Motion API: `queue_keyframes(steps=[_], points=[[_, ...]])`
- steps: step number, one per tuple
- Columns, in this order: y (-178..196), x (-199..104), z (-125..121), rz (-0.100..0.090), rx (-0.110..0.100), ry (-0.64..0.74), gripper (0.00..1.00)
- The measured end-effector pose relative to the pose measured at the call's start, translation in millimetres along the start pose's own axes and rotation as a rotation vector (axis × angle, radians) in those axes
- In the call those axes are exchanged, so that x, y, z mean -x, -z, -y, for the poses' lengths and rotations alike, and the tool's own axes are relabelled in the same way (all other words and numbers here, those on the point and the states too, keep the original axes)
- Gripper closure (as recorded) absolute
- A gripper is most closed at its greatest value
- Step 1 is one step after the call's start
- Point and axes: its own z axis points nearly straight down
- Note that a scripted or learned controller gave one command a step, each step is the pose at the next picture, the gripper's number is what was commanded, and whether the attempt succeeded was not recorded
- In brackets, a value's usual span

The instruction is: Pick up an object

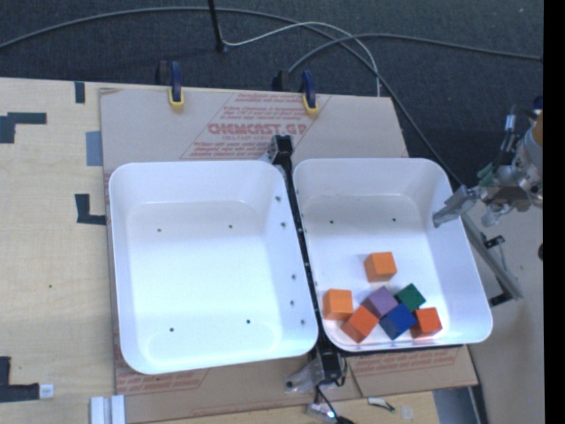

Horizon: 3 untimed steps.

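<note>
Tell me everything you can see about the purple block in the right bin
The purple block is a small matte cube, tilted corner-on, near the front of the right bin. It sits mid-cluster, pressed against the red block and blue block, with the green block close at its right.

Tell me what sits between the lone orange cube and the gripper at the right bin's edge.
In the camera view, only bare white bin floor and the right bin's rim lie between the lone orange cube and the gripper; no other block sits there.
</note>
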Motion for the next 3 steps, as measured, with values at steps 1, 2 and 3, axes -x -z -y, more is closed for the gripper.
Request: queue_keyframes(steps=[1,2,3], points=[[-165,-37,-40,-0.004,-0.013,0.003,0.0],[-171,-123,-10,-0.001,0.0,0.005,0.0],[-171,-127,26,0.001,0.003,-0.001,0.0]])
